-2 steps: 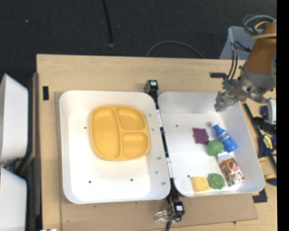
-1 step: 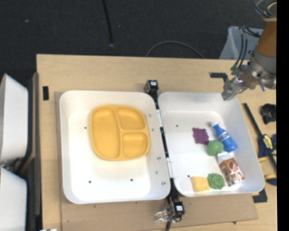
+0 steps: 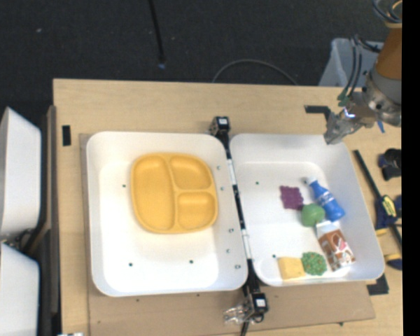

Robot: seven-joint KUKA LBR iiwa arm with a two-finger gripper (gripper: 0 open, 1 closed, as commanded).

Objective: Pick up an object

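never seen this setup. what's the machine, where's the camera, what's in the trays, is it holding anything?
One robot arm, grey with an orange band, enters from the right of the picture. Its gripper hangs above the upper right corner of the right bin, with nothing visible between its fingers.

The single camera is fixed above the bench and looks down at a slant on two shallow white bins side by side.

The left bin holds a yellow divided plate with three compartments.

The right bin holds the small items to pick: a purple piece, a blue bottle, a green ball, a brown packet, a green bumpy piece and a yellow block, all clustered toward its right and lower side.
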